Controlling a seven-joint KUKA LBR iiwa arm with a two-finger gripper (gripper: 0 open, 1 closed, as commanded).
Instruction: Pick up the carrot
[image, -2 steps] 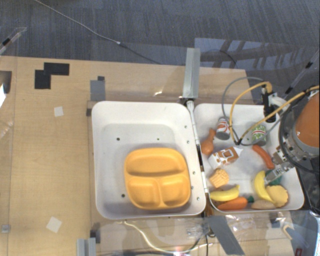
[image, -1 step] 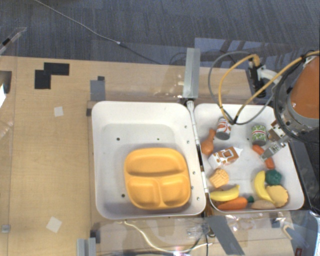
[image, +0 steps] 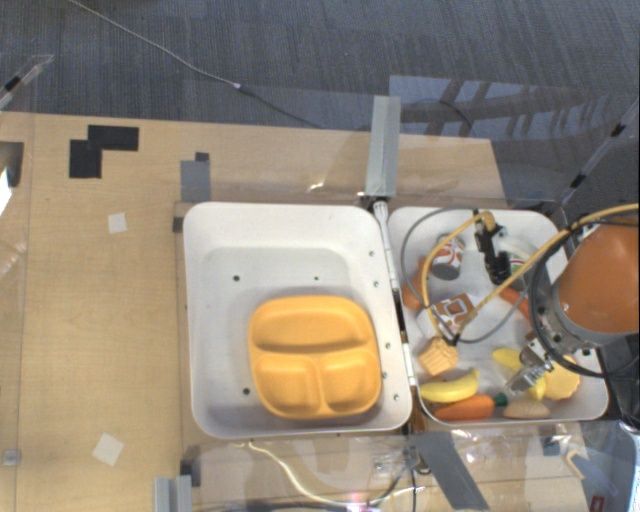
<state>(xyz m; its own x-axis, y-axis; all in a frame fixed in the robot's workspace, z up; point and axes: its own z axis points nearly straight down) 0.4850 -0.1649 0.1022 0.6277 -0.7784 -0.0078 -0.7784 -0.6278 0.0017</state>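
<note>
Clearly the pick is not yet done; the carrot (image: 465, 408) lies in the right bin (image: 412, 232), just beside the banana (image: 447, 386); the gripper (image: 528, 378) hangs near; its state I cannot tell.

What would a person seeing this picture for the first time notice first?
The big yellow divided plate in the left bin stands out first. Next comes the arm's orange band over the right bin, where a banana and the carrot lie by its near wall.
</note>
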